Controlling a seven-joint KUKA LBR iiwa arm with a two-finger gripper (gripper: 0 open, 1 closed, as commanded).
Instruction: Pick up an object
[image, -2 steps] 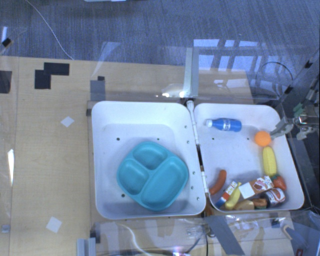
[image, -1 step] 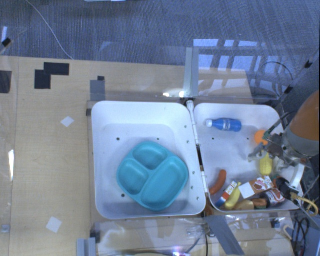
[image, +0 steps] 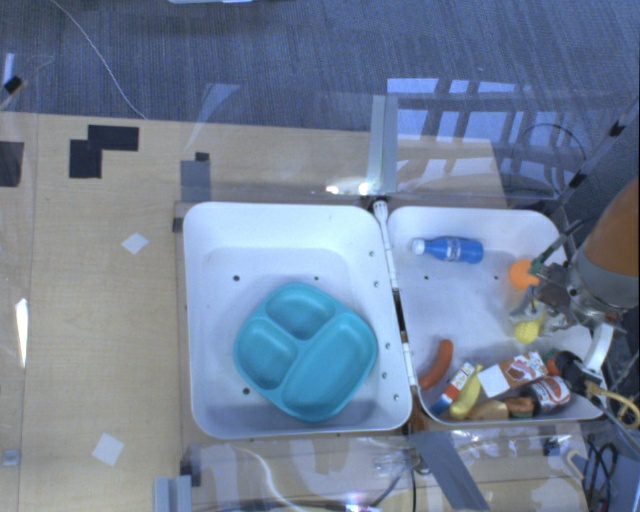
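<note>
While toys fill the right bin (image: 470, 225), the left bin (image: 215, 300) holds a teal plate (image: 305, 349).

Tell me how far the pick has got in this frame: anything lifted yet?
Nothing looks lifted. The claw is low at the right bin's right side, by the orange ball and a yellow item, but I cannot tell if it has closed on either. The blue bottle and the pile near the bin's front edge lie untouched. Securing and raising an object are left.
</note>
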